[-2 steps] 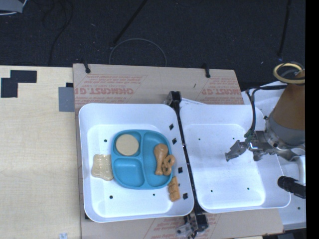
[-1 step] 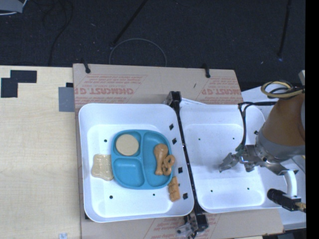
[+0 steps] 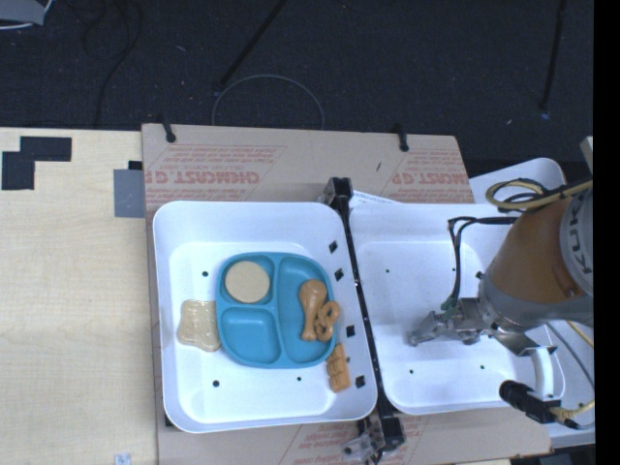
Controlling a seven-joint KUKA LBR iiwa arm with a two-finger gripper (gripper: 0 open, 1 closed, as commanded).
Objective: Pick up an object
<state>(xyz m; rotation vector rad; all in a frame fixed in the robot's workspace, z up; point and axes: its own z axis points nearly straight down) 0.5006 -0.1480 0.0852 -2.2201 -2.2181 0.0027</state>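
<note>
Nearest, a biscuit [image 3: 338,368] lay beside the blue tray [image 3: 254,335]. My gripper [image 3: 426,331], grip state unclear, hung over the right bin [image 3: 407,260]; I judged reaching left came next.

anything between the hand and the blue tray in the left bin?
In the camera view, bare right-bin floor and the black divider where the bins meet separate the hand from the blue three-compartment plastic tray.

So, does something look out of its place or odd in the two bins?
Two food pieces lie off the blue divided plate in the left bin: a pale piece against its left rim and a small brown piece by its lower right corner. The gripper sits low in the right bin, away from all of them.
</note>
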